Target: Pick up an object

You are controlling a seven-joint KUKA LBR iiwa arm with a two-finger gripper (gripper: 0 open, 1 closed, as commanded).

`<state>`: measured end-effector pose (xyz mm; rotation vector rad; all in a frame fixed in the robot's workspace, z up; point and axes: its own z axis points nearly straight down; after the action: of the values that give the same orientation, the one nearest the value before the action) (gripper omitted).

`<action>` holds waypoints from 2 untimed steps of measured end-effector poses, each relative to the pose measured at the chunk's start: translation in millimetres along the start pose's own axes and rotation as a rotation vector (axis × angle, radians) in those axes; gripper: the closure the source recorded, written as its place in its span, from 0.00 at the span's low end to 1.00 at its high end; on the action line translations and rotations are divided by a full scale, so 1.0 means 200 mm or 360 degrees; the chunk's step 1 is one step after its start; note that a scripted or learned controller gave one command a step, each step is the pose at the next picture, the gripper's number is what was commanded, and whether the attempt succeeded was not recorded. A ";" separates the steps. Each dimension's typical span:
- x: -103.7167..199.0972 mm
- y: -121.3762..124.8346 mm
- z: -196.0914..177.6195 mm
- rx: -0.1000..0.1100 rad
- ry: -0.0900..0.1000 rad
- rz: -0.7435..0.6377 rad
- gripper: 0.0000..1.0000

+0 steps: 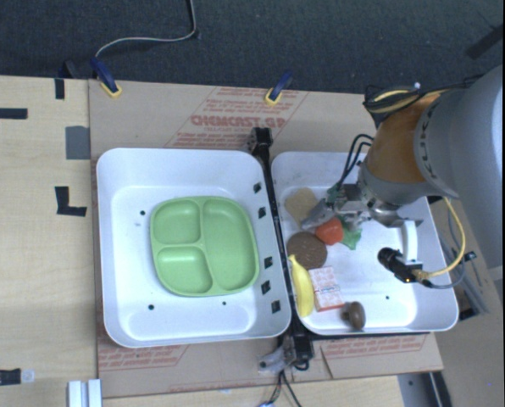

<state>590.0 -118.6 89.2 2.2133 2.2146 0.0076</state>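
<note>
Red-orange toy (329, 230) with green part (351, 237) near middle of right bin (422, 312), directly under gripper (341, 214). Toy partly covered by gripper; grip on it cannot be told, nor how far open. Brown disc (307, 249) touching toy on the side toward the divider. Tan round piece (301, 203) toward far edge by divider. Banana (301, 285) along divider at near edge, small box (324, 290) just beside it, brown lump (353, 315) at near edge. Green sectioned plate (204, 245) centred in left bin (121, 176).
</note>
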 end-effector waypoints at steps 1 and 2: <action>0.00 0.00 -0.05 -0.0001 0.0003 -0.0001 1.00; 0.00 0.00 -0.05 0.0000 0.0003 -0.0001 0.00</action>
<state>590.5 -117.9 99.4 2.2136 2.2165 0.0097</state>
